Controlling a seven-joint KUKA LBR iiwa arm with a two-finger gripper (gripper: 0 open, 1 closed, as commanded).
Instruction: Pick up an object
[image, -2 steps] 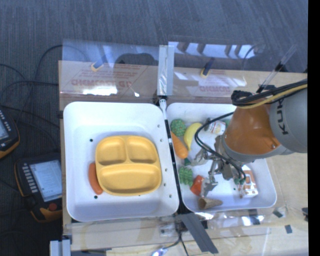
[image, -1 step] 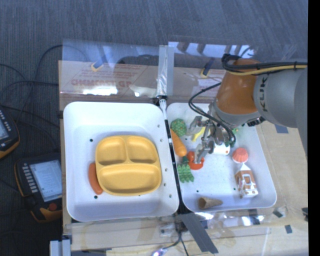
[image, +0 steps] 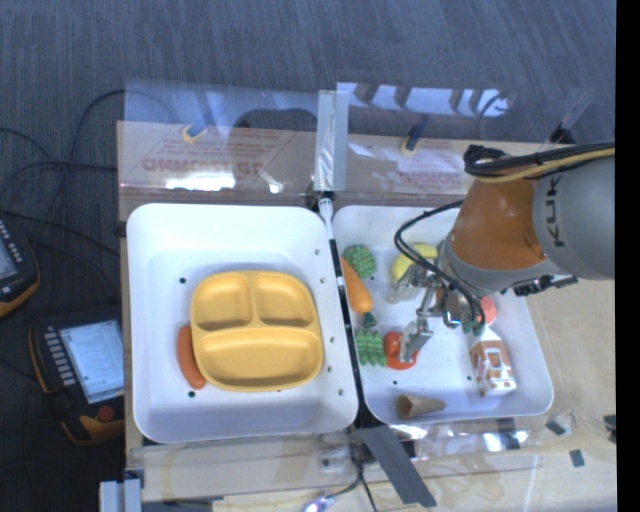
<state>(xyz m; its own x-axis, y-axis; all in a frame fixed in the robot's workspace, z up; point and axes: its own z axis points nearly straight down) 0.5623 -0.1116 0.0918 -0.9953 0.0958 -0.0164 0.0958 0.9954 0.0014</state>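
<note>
Right now the pincer (image: 428, 318) hangs spread above the red toy (image: 397, 351).

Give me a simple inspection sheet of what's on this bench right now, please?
Surface: two white bins side by side, left bin and right bin, on a bench.
Job's things: right bin holds a carrot, green pieces, a red piece, a yellow item, a small carton and a brown cone.
Clutter: yellow divided tray in the left bin, an orange-red sausage-like item beside it.
Grippers: gripper low over the right bin, above the red piece; grasp unclear.
Cables: black cable looping at the wrist; cables on the floor.
Surroundings: grey carpet, handheld controller at left.
</note>
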